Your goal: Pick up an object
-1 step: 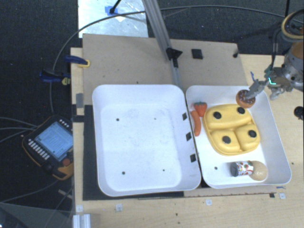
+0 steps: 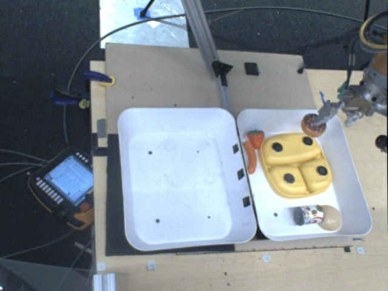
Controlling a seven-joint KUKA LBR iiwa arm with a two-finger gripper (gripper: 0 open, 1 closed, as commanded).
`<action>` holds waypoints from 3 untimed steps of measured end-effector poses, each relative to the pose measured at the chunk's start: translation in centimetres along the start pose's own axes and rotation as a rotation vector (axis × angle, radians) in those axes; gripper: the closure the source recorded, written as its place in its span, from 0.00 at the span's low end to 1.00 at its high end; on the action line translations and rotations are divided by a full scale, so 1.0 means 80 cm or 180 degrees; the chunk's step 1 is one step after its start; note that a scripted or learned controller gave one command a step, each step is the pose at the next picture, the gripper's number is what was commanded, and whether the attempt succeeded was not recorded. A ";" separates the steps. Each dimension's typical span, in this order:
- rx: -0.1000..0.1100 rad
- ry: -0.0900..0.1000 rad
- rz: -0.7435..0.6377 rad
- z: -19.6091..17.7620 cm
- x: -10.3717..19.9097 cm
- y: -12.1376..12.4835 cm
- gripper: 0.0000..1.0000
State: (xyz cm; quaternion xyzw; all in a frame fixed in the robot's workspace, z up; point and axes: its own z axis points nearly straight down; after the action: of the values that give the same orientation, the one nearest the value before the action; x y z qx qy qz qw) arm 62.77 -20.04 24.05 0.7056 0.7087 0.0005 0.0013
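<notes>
Two shallow white bins sit side by side on the bench. The left bin has a bare floor. The right bin holds four things. One yellow toy, a lumpy block with four dark spots on top, lies in the middle and takes up most of the floor. One orange carrot with a green top lies just left of it, along the bin's left wall. One small can with a red and white label lies on its side near the front, touching a round tan ball or lid at its right end; the picture is too soft to say which it is. One brown donut with light sprinkles sits at the far edge of the bin, just beyond the yellow toy.

The gripper reaches in from the right, low over the far right corner of that bin. Its tips are at the donut's right side, and whether they are spread or closed I cannot tell.

Open floor in the right bin is a strip along the right wall and a patch at the near left corner. A handheld controller lies off the bench to the left.
</notes>
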 end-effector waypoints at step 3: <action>-0.0035 -0.0009 -0.0006 0.136 0.008 0.013 0.00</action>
State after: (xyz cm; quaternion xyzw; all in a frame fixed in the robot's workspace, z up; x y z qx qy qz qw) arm 63.81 -19.42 13.17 0.7049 0.7093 0.0033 0.0062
